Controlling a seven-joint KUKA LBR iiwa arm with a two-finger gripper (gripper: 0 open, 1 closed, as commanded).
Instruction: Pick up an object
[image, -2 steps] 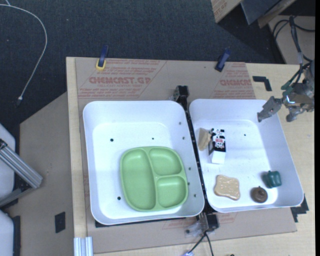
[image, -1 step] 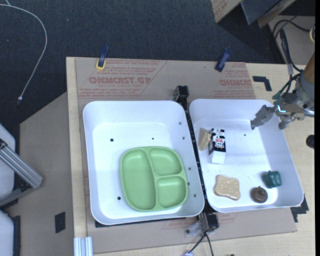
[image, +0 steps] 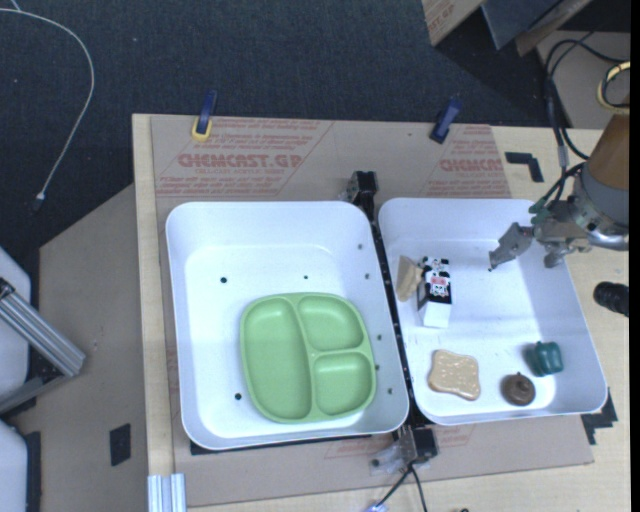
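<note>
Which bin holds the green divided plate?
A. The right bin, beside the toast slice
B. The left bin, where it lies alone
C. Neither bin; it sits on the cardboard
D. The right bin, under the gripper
B: the green divided plate lies alone in the left bin, while the smaller items lie in the right bin.

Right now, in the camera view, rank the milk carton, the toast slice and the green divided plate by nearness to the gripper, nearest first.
From the gripper, over the right bin's far end:
1. Milk carton, right bin, by its left wall.
2. Toast slice, right bin, near its front edge.
3. Green divided plate, in the left bin.
</note>
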